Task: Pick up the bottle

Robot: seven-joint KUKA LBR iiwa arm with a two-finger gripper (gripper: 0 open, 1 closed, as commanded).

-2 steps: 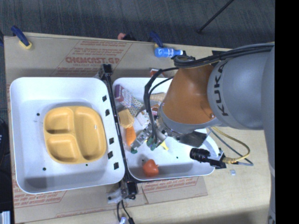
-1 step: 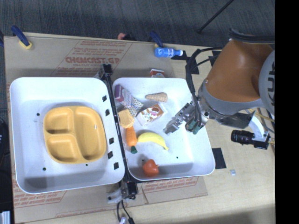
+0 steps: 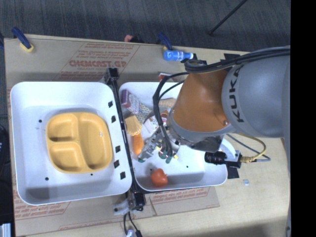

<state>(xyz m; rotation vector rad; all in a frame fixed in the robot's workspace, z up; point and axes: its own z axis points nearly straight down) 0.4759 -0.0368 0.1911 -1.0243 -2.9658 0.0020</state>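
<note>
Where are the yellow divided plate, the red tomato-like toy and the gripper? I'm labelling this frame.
Yellow divided plate (image 3: 79, 142), camera view, on its centre ridge.
Red tomato-like toy (image 3: 158, 177), camera view, on its body.
Gripper (image 3: 157, 151), camera view, between its fingertips.

Glossy plastic bins; matt yellow plastic tray.

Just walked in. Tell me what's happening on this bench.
A KUKA arm reaches in from the right over the right bin, its gripper low among the clutter there, beside an orange item. A red item lies nearer the front wall. The left bin holds a yellow divided tray.
</note>
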